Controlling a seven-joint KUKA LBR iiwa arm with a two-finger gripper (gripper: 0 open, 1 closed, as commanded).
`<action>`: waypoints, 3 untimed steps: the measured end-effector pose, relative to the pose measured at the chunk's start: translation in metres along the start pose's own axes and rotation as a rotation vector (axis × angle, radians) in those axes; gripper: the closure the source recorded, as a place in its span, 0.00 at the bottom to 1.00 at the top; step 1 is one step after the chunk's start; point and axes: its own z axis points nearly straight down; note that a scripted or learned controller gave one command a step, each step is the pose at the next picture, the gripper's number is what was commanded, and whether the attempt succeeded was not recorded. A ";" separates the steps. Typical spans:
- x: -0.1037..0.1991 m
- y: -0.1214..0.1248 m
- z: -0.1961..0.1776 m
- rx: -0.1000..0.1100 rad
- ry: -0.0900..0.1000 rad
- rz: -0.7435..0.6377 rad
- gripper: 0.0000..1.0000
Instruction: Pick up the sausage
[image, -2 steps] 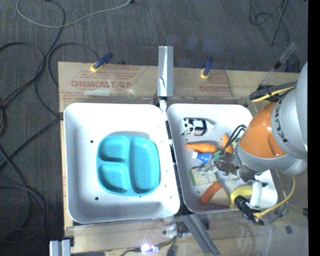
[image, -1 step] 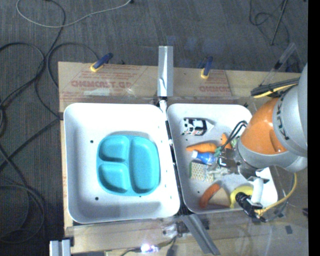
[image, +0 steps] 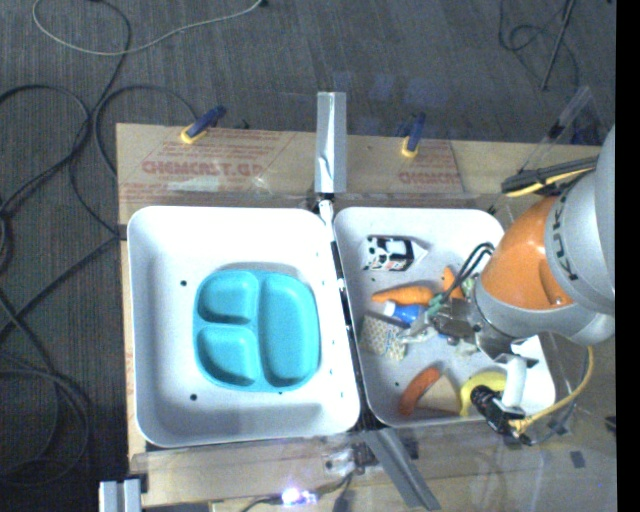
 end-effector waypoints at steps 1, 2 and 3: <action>-0.019 0.003 0.012 0.010 0.005 0.193 0.00; -0.012 0.000 0.013 0.010 -0.003 0.589 0.00; -0.011 0.005 -0.001 -0.002 0.001 0.586 1.00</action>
